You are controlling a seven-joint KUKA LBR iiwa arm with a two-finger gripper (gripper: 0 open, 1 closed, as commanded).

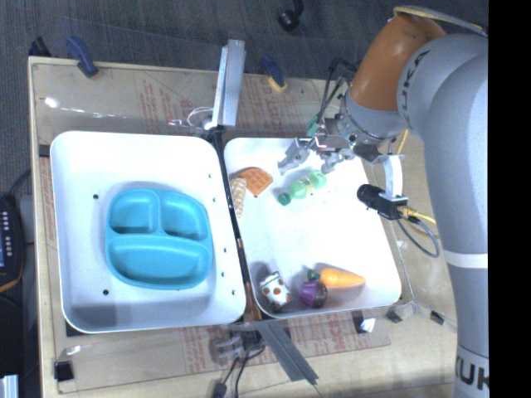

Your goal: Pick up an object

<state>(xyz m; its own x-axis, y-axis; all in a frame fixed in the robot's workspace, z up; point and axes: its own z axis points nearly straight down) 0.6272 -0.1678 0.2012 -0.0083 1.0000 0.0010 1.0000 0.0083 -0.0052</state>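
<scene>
Hovering, spread pincer (312, 160) above green toy (299, 187) (right bin (365, 247)).

Little green bottle-looking toy (299, 187) lying on its side near the top of the right bin (332, 239), kinda tilted.

The arm (448, 139) runs off the right edge — the small toy (275, 289) beside the purple piece (312, 292) stays unreadable.
</scene>
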